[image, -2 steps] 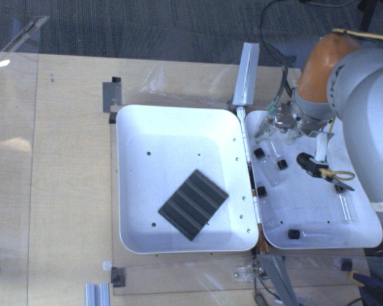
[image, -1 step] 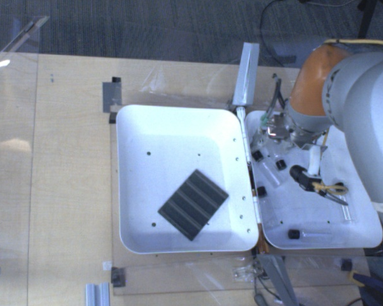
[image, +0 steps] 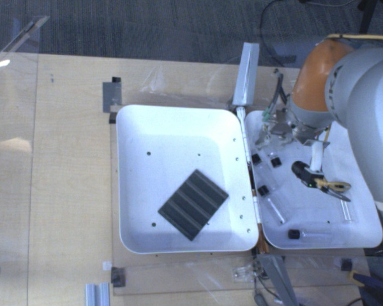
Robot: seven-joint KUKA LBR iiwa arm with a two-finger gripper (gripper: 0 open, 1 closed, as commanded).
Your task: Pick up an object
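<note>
Gripper [image: 277,127] low in right bin [image: 364,234], grip state unreadable; ridged dark panel [image: 193,204] lies in left bin [image: 134,171].

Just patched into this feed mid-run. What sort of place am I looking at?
Most likely a robotics lab's grasping test bench: a wooden bench with two shallow white bins side by side, a grey arm over the right one, and grey carpet with cables behind.

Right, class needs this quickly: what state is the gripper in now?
Gripper: cannot be told; it sits low over the right bin, nothing seen held.
</note>
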